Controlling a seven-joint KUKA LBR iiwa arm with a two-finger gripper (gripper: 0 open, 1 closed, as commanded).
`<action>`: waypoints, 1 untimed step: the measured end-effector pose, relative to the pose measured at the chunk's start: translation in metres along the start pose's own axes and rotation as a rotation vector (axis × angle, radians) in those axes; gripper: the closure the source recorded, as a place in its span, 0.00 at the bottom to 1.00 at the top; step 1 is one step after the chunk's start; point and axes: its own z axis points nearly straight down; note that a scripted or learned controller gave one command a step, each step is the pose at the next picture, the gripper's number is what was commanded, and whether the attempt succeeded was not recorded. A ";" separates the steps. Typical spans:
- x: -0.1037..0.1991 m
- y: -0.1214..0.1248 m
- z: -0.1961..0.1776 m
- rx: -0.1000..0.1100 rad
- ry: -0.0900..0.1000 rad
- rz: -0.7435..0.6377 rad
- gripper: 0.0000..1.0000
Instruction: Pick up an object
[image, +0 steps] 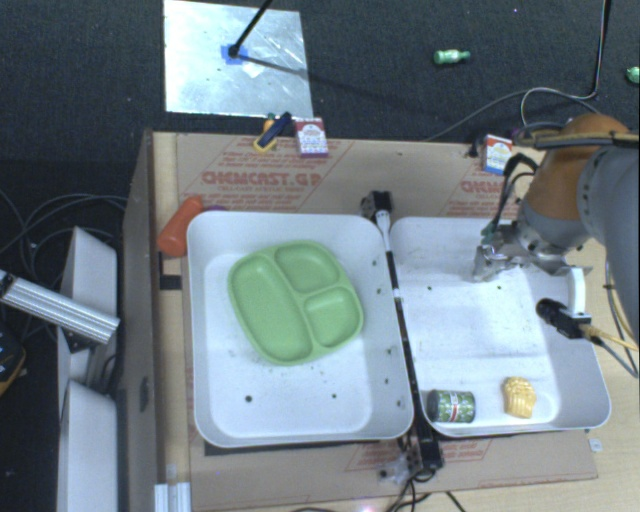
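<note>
A small green can (451, 405) lies on its side at the front edge of the right bin (470, 320). A yellow lumpy toy (518, 396) rests just to its right, near the bin's front right corner. My gripper (491, 264) hangs over the back of the right bin, well behind both objects, with nothing visible between its fingers. The arm's grey body and orange band come in from the right above it.
A green divided plate (294, 300) lies in the left bin (230, 400). An orange object (180, 226) sits at the left bin's back left corner. Small boxes (312, 137) and cables lie on the board behind the bins.
</note>
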 end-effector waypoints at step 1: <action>0.019 0.029 -0.001 -0.001 0.000 0.000 0.00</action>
